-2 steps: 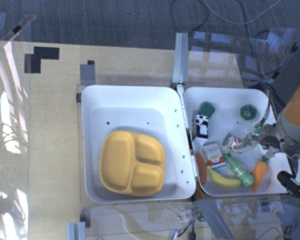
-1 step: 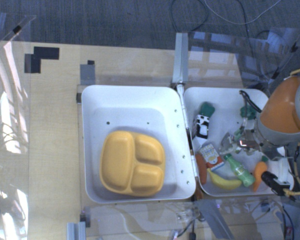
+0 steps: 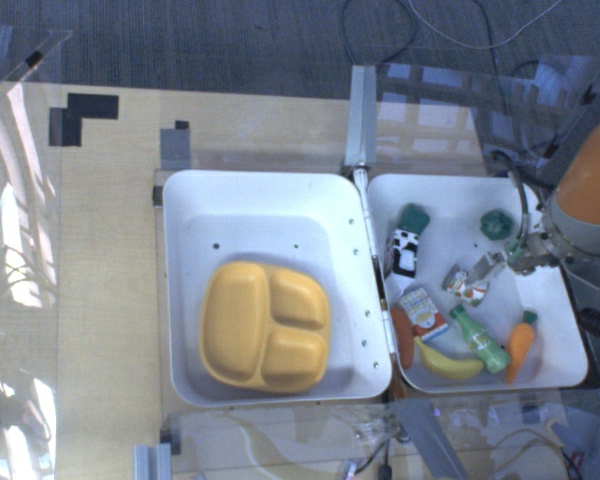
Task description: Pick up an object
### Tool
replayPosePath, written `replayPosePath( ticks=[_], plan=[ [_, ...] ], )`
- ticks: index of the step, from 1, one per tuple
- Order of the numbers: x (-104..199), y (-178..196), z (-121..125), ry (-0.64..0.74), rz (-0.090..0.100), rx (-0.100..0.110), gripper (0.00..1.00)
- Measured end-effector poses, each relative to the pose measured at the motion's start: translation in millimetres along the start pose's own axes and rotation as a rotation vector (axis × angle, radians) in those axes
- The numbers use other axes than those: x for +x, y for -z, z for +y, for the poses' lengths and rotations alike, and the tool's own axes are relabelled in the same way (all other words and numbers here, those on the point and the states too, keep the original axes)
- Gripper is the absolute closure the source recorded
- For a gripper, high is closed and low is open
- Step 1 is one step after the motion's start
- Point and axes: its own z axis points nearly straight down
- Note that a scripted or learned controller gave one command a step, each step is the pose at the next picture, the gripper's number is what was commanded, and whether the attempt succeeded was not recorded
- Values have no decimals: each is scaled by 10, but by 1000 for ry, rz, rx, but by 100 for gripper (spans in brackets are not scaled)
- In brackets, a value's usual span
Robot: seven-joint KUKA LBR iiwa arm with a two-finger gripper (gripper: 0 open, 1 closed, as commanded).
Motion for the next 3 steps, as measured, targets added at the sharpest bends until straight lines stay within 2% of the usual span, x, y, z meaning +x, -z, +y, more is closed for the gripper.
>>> replayPosePath(
  ticks=[1, 2, 3],
  plan=[
    [373, -700, -102, 119, -8, -16, 0],
    [666, -195, 68, 418, 0, -2, 0],
    [667, -697, 197, 435, -8, -10, 0]
  ],
)
